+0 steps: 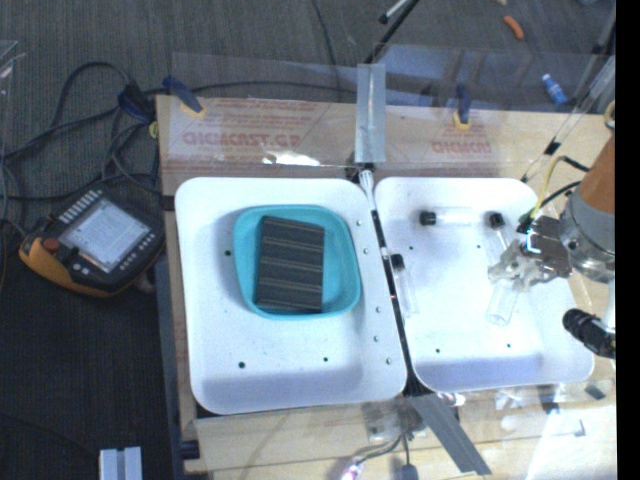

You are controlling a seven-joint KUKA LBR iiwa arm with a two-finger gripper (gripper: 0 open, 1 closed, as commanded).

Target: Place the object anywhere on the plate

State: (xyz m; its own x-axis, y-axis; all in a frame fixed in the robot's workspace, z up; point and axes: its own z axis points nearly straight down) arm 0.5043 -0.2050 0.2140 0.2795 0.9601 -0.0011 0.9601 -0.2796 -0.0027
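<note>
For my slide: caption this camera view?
Dark ridged block lies on teal plate in left bin; gripper over right bin.

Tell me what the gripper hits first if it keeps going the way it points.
The gripper points down and toward the view's left, over the right bin. Straight on, it likely meets the clear tube lying just under it, or else the bin floor; depth is hard to judge from this slant.
</note>
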